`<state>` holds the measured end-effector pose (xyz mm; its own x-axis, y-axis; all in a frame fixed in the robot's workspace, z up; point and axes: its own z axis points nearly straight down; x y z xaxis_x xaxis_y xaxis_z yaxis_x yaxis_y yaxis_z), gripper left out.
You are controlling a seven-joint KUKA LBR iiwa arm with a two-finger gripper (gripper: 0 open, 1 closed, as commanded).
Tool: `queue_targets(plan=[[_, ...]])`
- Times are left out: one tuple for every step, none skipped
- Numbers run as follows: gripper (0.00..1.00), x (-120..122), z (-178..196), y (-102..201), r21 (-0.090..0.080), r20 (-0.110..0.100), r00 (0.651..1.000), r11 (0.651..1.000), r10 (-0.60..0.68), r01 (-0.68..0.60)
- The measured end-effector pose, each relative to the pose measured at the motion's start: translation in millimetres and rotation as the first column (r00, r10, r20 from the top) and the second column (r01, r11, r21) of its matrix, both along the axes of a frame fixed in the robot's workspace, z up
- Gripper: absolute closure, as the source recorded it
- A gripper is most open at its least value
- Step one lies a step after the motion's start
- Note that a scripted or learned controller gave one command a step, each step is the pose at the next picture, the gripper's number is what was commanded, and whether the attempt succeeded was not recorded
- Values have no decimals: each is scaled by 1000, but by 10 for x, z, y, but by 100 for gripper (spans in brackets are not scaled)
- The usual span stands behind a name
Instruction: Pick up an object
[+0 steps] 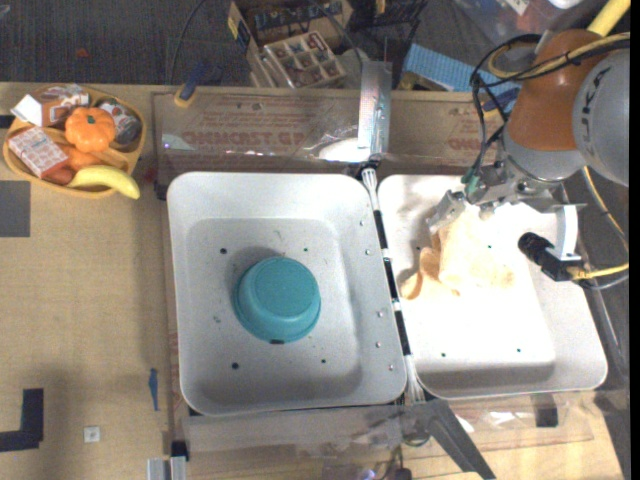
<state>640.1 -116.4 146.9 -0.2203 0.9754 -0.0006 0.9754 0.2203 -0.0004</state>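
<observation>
Cloth [470, 258], pale cream with orange-tan patches, lies crumpled in the right bin [520, 363], spread over that bin's upper left part, with one tan fold curling down toward the divider between the two bins. My claw [478, 190] hangs over the upper edge of that cloth, at the back of the right bin, and from this slanted look down I cannot tell its state or whether anything is caught in it. My arm [585, 88] comes in from the right, its orange band sitting above the wrist. A teal bowl [279, 298] sits upside down near the middle of the left bin [200, 218], well apart from the cloth. Both bins stand side by side on the worktop [80, 318]. At the worktop's far left corner a yellow dish [30, 163] holds a small pumpkin [90, 128] and a banana [105, 179], among other small items.
</observation>
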Motion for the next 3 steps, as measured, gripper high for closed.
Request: queue_targets(plan=[[0, -53, -582, 133, -3, 9, 994, 994, 108, -108], [100, -36, -494, 101, -5, 13, 995, 995, 103, -103], [100, -219, 346, -83, 1, -1, 978, 978, 206, -206]])
